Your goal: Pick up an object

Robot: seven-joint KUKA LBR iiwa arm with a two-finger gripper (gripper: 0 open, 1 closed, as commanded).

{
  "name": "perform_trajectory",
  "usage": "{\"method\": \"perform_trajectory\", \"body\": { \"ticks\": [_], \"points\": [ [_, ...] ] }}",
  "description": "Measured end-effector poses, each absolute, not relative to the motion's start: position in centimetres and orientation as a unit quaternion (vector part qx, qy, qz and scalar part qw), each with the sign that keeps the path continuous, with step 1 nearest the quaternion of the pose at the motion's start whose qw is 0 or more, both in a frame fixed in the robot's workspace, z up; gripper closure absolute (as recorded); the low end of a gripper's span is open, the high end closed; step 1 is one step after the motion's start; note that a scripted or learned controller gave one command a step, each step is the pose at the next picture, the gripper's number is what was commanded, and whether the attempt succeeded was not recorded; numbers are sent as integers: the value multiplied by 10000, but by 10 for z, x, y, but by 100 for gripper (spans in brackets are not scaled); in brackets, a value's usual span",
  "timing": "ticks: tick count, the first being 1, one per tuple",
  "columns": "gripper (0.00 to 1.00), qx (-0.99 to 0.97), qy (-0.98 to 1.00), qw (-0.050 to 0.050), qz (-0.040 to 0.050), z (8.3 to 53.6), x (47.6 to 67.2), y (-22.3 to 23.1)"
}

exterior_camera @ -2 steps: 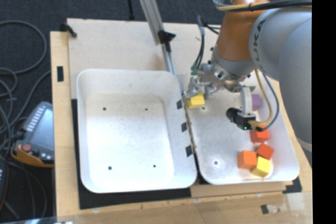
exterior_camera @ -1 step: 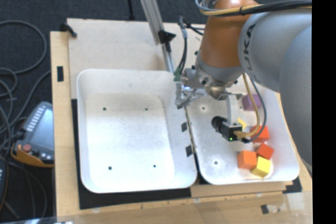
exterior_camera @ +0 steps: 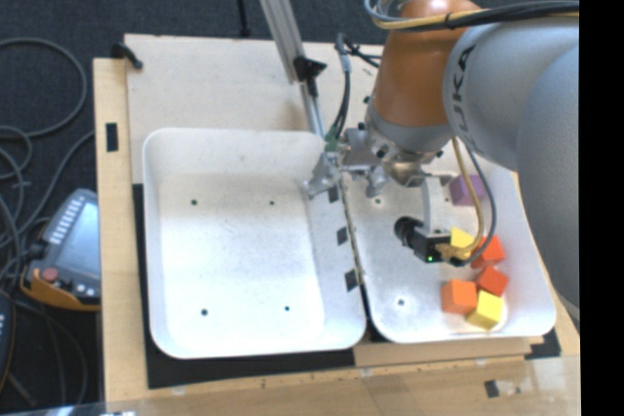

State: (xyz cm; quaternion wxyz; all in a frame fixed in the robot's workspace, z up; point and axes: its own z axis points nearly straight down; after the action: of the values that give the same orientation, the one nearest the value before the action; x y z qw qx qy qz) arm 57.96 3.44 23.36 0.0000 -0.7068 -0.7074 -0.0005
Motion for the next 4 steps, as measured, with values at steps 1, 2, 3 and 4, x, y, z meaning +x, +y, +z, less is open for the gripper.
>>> {"method": "perform_trajectory", "body": {
  "ticks": [1,2,3,4],
  "points": [
    [0,-7073,-7069,-1,-8,234,580,34],
    [0,-7097,-7045,-5,29,195,592,-54],
    [0,-7099,-7042,-1,29,146,561,-166],
    [0,-7081,-7061,-70,-21,135,539,-138]
  ]
}}
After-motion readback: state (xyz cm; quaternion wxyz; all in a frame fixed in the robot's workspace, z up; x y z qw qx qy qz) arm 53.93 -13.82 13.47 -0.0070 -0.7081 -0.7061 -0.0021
